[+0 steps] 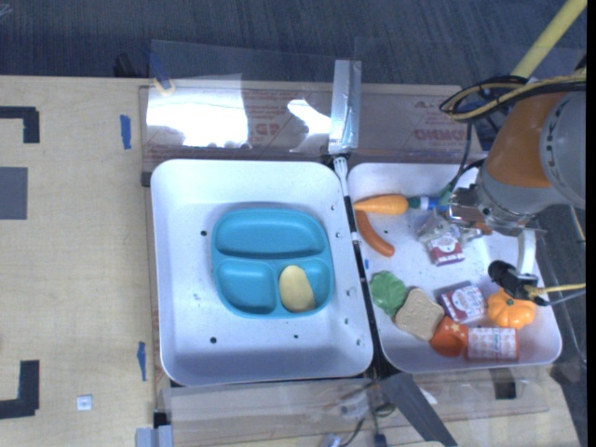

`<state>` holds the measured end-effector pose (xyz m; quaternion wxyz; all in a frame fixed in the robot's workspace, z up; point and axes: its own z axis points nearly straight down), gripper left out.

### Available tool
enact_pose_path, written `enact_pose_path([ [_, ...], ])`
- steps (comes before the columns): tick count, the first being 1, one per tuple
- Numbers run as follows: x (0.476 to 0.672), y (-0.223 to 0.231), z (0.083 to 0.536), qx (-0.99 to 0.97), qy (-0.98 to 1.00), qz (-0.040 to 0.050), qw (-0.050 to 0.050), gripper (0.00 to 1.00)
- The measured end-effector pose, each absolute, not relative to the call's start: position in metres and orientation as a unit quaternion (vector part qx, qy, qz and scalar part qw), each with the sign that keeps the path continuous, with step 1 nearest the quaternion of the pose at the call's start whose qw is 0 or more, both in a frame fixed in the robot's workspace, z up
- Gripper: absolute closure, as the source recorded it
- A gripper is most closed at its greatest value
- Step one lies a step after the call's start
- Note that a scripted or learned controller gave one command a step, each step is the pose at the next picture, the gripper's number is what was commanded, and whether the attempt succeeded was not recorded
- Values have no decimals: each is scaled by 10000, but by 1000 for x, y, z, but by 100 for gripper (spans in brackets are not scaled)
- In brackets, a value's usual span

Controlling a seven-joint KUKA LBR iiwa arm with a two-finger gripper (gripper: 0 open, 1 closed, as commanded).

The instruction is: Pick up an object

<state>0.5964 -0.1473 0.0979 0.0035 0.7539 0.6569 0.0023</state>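
My gripper (451,220) hangs low over the back of the right bin (549,343), with the grey arm and its orange band (521,152) coming in from the right. Directly below and in front of it lies a small red and white packet (445,249). An orange carrot (380,205) lies to its left by the bin's back wall, and a curved orange sausage (376,238) sits just in front of the carrot. Nothing shows between the gripper's tips.
The right bin's front holds a green leaf (388,291), a bread slice (418,314), a red tomato (449,336), a red carton (463,301), a can (492,344) and an orange pumpkin (510,311). The left bin (177,250) holds a blue tray (270,236) with a yellow potato (296,289).
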Motion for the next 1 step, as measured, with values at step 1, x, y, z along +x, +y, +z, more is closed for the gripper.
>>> enact_pose_path([
  [1,647,-66,189,7550,6557,39,23,100],
])
